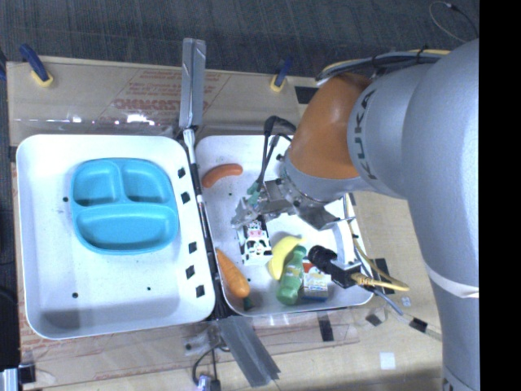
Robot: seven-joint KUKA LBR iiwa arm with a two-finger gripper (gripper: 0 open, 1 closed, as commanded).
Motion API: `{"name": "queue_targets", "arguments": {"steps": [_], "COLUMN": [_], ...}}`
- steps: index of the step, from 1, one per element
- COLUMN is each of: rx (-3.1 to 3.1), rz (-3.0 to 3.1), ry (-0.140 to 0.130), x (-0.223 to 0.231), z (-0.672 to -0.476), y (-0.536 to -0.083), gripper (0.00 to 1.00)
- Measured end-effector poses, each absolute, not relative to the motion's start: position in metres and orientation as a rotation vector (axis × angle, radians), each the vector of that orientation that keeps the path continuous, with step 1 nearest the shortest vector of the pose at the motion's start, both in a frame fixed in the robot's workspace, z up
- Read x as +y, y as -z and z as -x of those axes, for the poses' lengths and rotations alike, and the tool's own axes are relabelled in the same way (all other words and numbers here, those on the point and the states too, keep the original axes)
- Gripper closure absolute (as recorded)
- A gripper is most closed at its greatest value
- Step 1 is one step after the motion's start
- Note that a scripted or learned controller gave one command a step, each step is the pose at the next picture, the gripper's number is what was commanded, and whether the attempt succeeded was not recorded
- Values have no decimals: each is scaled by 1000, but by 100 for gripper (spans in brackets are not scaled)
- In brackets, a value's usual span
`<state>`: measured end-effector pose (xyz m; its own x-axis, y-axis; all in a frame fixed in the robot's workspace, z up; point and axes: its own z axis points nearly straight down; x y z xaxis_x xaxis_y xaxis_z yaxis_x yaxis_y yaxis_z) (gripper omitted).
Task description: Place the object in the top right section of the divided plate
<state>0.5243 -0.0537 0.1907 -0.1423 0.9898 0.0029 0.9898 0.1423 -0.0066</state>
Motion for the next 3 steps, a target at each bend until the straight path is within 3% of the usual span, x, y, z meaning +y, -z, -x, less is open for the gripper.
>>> {"name": "queue_targets", "arguments": {"steps": [1,2,3], "rx": [-2568,-2751,-2772], "rz": [1806,1516,1478], "ry": [-2,-1,0], "x": [1,45,97], "z": [-568,-628,-656], "y": [-191,-191,-193], "gripper": [100,100,100]}}
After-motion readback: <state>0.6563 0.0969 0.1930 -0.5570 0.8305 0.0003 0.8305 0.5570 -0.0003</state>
